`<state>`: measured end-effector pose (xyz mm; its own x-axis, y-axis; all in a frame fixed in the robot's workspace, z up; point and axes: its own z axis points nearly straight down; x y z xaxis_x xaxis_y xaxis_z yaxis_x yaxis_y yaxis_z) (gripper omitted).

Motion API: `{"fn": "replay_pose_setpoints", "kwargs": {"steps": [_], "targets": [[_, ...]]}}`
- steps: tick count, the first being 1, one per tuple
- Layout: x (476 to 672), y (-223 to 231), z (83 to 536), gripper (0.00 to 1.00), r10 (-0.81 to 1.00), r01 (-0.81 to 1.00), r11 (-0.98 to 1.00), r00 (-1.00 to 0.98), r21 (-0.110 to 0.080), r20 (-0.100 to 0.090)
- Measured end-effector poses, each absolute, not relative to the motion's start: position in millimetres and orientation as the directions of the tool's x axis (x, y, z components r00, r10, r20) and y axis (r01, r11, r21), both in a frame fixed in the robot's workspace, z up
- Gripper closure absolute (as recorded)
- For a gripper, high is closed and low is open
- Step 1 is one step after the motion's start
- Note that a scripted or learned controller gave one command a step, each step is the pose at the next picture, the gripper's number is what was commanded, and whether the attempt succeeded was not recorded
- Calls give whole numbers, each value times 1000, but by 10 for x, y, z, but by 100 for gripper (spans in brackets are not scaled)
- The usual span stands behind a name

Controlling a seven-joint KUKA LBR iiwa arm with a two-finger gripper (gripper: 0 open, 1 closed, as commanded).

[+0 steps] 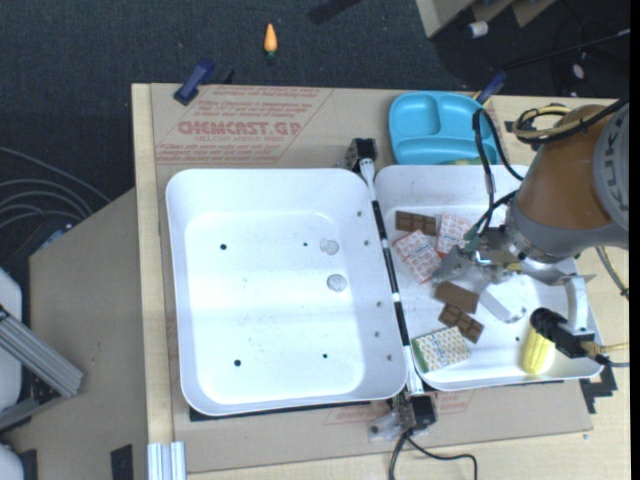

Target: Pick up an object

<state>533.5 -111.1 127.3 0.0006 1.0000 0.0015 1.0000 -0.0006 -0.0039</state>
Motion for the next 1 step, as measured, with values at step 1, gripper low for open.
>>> {"fn": "replay_pose_setpoints", "kwargs": {"steps": [1], "targets": [[5965,-1104,939,0,1000,1000,0,0,9,0]]}}
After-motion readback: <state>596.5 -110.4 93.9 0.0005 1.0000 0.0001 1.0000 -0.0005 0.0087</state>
